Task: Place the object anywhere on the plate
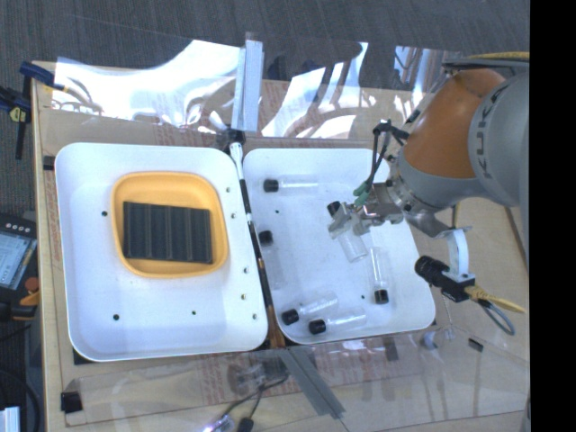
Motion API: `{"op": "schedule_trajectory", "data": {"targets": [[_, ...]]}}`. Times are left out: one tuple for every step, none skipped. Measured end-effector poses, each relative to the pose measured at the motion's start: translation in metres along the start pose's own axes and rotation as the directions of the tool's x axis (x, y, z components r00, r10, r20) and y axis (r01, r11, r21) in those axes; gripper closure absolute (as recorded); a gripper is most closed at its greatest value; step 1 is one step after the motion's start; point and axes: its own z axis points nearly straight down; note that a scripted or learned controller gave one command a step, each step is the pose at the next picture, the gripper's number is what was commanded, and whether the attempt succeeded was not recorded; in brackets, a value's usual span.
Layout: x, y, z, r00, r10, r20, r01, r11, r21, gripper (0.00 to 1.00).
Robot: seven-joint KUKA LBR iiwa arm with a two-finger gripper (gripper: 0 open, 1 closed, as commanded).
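Two white bins sit side by side. By the right bin's (409, 318) near edge lie capped tubes (328, 318). Mid-bin, the gripper (349, 223) seemingly clamps one clear tube (345, 226). Leftward, well apart, the plate (171, 224) fills the left bin's (81, 313) middle.

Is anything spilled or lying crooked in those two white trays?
Nothing spilled. Clear black-capped tubes lie scattered at odd angles in the right bin. The yellow plate sits squarely in the left bin.
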Motion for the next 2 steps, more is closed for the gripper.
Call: {"op": "schedule_trajectory", "data": {"targets": [[0.033, 0.053, 0.022, 0.998, -0.066, 0.000, 0.066, 0.998, 0.002, 1.00], [0.057, 0.086, 0.010, 0.993, -0.120, 0.001, 0.120, 0.993, 0.000, 1.00]]}}
